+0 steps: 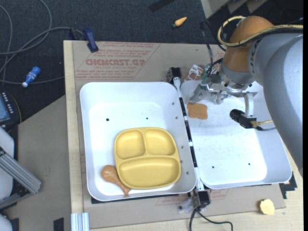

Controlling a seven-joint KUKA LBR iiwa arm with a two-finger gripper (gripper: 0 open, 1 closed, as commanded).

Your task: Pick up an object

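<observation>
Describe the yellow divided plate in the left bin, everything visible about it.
The yellow divided plate looks like matte plastic, a rounded square with three compartments: two small ones at the far side, one wide one nearer the camera. It lies flat and upright in the left bin, toward its near edge. An orange spoon-like piece rests against its near left corner.

Robot lab, cabled bench (120,57), white bins (91,129)

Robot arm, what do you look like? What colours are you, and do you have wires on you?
The arm is big, rounded and smooth grey. Above the wrist sits a shiny orange band shaped like a dome, with a yellowish cable looped around it. The gripper at the end is small, made of silvery metal, with thin dark wires running up to it. A black part with a cable sticks out below.
</observation>
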